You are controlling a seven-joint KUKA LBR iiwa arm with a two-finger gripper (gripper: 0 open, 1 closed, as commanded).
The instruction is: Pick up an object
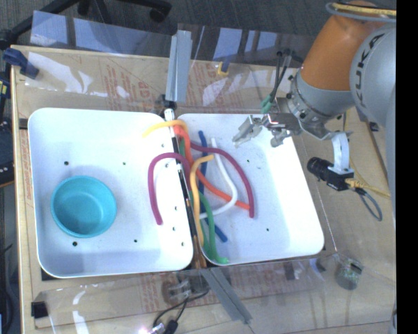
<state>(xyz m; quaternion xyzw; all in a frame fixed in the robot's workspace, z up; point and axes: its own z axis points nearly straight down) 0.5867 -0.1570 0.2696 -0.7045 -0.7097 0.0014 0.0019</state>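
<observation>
My gripper (261,133) hangs over the back of the right bin (292,207), open, with nothing between its two fingers. A tangle of coloured cords lies along the divide between the bins. A purple cord (153,179) arches into the left bin. An orange cord (226,197), a white cord (228,178), a green cord (210,239), a yellow cord (160,126) and a blue cord (202,139) pile in the right bin's left half. The tangle lies to the left of and nearer than the gripper.
A turquoise bowl (83,207) sits upright in the left bin (70,134) at its front left. A grey metal post (177,68) stands behind the divide between the bins. The right bin's right half is bare white floor.
</observation>
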